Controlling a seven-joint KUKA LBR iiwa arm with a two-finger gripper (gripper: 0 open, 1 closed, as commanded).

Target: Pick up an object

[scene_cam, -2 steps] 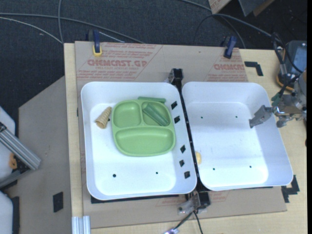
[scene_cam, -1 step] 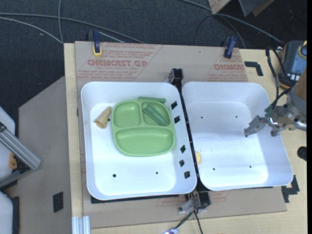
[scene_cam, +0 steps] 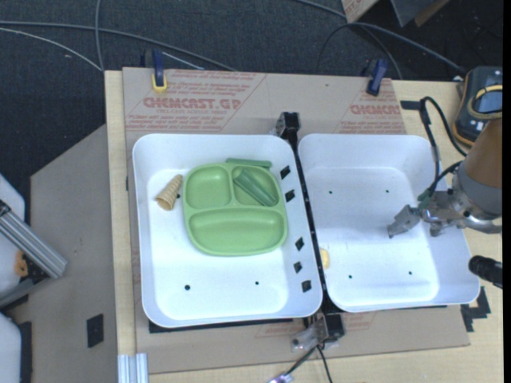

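Observation:
A green divided plate point(scene_cam: 234, 211) lies in the left bin point(scene_cam: 223, 294). A darker green pod-shaped object point(scene_cam: 256, 184) rests in the plate's upper right compartment. A tan waffle cone point(scene_cam: 168, 191) lies on the bin floor just left of the plate. A small yellow object point(scene_cam: 323, 257) sits at the left edge of the right bin point(scene_cam: 383, 290), against the divider. My gripper point(scene_cam: 398, 225) hangs low over the right bin's right half, far from all of these, with nothing visibly held.
A black divider strip point(scene_cam: 297, 214) runs between the two bins. The arm's wrist point(scene_cam: 479, 190) comes in over the right bin's right rim. Clamps point(scene_cam: 159, 68) and cables lie at the bench's far edge.

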